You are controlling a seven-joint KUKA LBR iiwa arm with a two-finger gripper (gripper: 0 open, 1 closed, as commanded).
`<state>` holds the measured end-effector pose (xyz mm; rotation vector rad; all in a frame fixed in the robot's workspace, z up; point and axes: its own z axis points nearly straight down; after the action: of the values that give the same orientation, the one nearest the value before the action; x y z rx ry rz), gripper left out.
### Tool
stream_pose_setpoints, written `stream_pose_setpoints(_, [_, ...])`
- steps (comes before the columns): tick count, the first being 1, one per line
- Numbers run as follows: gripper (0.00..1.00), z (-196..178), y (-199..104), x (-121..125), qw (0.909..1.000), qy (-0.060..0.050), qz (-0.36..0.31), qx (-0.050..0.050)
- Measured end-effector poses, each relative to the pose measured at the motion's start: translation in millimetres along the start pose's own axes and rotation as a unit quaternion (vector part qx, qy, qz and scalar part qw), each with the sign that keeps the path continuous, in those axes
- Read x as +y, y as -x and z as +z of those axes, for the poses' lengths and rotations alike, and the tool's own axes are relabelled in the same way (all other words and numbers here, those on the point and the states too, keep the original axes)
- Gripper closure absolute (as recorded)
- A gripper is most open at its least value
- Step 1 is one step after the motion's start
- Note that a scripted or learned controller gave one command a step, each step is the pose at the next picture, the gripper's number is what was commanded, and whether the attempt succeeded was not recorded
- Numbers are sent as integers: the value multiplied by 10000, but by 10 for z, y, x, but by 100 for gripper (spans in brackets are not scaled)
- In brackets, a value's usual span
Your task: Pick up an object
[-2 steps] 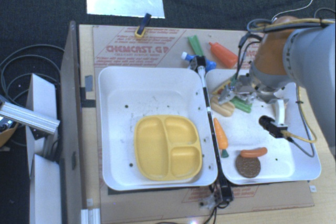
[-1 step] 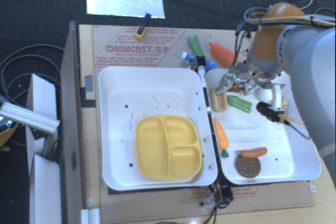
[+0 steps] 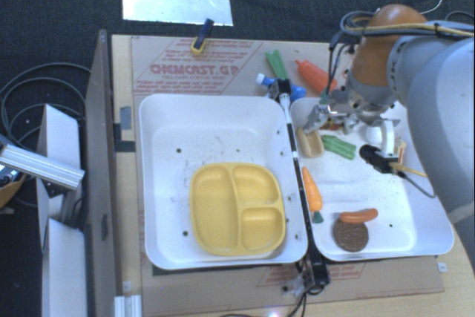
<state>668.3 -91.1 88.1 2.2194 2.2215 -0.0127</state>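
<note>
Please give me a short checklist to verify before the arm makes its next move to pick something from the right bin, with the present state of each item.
1. Gripper is above the right bin: ok.
2. An object lies close below the gripper, the tan piece and the green piece: ok.
3. Something is between the fingers: cannot tell.
4. Carrot lies free by the bin's left wall: ok.
5. Sausage is apart from the brown patty: not ok, they touch.
6. Yellow tray in the left bin is away from the arm: ok.
</note>
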Motion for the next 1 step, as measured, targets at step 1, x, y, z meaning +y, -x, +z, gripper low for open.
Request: stream_pose_setpoints(1, [0,0,-2,1,10000,1,3,-1])
